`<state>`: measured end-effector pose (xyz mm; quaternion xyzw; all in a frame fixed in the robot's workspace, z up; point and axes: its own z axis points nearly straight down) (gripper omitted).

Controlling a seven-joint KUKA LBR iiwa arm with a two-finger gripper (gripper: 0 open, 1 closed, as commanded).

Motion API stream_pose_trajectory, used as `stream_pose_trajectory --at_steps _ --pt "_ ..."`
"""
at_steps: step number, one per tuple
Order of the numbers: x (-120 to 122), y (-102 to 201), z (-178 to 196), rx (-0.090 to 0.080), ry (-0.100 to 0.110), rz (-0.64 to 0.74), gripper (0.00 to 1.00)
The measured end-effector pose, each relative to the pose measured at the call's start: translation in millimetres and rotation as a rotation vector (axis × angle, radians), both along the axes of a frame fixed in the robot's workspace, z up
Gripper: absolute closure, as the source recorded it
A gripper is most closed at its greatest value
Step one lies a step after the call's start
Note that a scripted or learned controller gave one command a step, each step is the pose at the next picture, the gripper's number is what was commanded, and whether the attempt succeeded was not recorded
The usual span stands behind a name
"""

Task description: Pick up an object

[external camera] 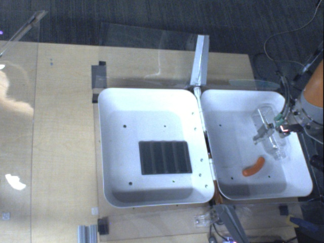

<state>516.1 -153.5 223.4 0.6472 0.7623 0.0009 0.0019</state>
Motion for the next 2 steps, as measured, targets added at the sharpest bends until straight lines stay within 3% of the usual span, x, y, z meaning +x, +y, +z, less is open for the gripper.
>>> stream_pose_trajectory --at_steps 1,2 --pt "-12.7 -36.7 -104.1 0.003 -0.015 0.017 0.0" --pt "-24.5 -33.4 -133.4 -0.004 -0.01 0.07 0.0"
